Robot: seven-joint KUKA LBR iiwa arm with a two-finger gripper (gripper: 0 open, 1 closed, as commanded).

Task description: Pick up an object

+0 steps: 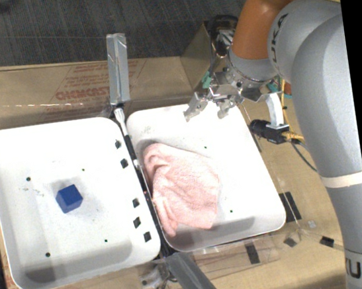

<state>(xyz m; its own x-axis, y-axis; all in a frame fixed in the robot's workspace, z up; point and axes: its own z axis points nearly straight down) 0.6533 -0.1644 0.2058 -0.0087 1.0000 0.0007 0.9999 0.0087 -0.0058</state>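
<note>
A crumpled pink cloth (182,187) is seen lying in the right bin (254,163), against that bin's left wall and spread toward its middle; it is soft, nubbly and folded into loose ridges. A small blue cube (69,197), hard-edged and matte, rests alone in the left bin (11,171), well apart from the cloth. Both bins are of smooth white plastic, shallow, with rounded corners, and are divided by a grey rail with black clips. The gripper (207,105) is held above the right bin's far edge, its two metal fingers spread apart with nothing between them. For a sound pick, the gripper would best be brought over a raised fold of the cloth and lowered until a ridge sits between the fingers before they are closed, since flat fabric is likely to slip.
</note>
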